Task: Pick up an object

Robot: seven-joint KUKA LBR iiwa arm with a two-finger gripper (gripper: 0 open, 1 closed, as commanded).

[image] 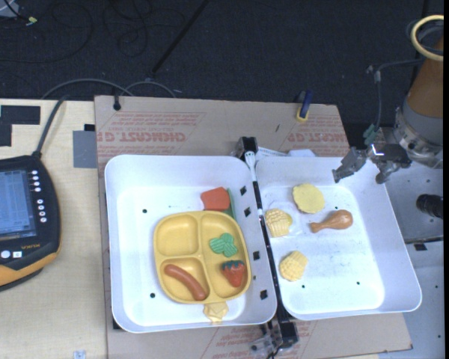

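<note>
My gripper [368, 167] hangs over the far right corner of the right bin [374, 290], open, with nothing between its fingers. Below it and to the left in that bin lie a round yellow chip [308, 198], a brown drumstick [331, 221] and two pale yellow ridged pieces [278, 221] [292, 265]. The drumstick is the nearest to the gripper, apart from it.
The left bin [127, 200] holds a yellow divided plate [176, 234] with a sausage [185, 281], a strawberry [235, 273] and a green piece [224, 244]. A red block [216, 198] sits behind the plate. A teach pendant [15, 215] lies at the left.
</note>
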